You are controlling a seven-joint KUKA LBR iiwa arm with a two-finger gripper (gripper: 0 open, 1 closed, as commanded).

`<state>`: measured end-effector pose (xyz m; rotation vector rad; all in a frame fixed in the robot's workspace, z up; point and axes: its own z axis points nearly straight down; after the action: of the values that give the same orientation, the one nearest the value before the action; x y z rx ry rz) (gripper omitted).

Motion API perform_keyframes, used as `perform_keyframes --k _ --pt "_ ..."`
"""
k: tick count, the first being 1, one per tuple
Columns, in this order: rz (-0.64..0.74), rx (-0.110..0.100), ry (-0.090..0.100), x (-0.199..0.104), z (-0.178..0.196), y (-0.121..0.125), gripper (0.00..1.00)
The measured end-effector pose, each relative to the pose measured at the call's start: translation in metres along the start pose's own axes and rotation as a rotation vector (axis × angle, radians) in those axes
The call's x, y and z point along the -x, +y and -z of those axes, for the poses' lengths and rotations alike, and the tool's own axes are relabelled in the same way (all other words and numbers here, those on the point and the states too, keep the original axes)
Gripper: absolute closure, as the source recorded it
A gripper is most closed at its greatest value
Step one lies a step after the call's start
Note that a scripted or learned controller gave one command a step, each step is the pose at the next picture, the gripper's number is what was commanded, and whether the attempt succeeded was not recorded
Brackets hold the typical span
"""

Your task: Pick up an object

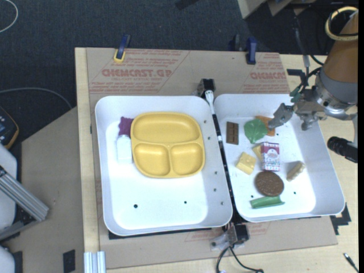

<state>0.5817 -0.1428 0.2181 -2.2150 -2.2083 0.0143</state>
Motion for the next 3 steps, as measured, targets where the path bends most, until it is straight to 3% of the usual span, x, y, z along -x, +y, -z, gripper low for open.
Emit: perform_keyframes --k 1,3 --pt "0.003 0.014 -0.002 0.0 0.008 0.003 0.0" --pt "0.002 0.009 -0.001 -0.019 -0.097 0.004 0.0"
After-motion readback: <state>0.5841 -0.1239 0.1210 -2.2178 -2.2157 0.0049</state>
